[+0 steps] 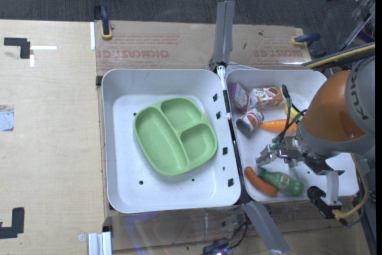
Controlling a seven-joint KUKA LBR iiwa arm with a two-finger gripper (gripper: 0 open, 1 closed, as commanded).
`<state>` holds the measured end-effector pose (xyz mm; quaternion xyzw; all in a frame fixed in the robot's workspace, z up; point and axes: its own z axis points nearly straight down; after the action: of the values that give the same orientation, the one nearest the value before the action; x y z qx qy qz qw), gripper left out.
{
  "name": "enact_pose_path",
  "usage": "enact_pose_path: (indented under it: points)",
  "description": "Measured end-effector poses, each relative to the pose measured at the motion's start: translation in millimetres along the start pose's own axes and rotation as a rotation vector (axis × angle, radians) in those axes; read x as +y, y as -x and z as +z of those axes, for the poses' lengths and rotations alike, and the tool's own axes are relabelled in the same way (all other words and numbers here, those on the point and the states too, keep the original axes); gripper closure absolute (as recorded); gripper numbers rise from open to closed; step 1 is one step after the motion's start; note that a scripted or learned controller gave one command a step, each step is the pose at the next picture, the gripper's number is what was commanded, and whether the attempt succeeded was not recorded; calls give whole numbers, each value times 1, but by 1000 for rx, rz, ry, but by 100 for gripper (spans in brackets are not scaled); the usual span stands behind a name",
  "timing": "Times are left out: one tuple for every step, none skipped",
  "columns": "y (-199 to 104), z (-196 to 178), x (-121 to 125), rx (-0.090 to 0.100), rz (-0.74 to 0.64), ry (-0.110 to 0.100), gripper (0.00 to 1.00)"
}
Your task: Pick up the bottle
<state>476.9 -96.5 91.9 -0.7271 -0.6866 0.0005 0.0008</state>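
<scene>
The bottle (pixel 285 183) is green and lies on its side near the front edge of the right bin (pixel 310 76). An orange carrot-like piece (pixel 260 181) touches its left end. My gripper (pixel 270 150) hangs just above and slightly behind the bottle, reaching in from the right under the orange wrist band. Its fingers (pixel 263 158) are spread open with nothing between them, and the bottle rests on the bin floor apart from them.
At the back of the right bin lie a purple packet (pixel 239 95), an orange-and-white carton (pixel 266 97), a small can (pixel 250 120) and another carrot (pixel 274 125). The left bin (pixel 119 128) holds a green divided plate (pixel 175 135).
</scene>
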Motion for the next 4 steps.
enact_pose_path:
  points:
    - [-15,-100,62,-2,-232,2,0]
    - [2,-67,0,-1,-60,1,0]
    - [6,0,0,0,250,-1,0]
    - [-3,0,0,0,182,0,0]
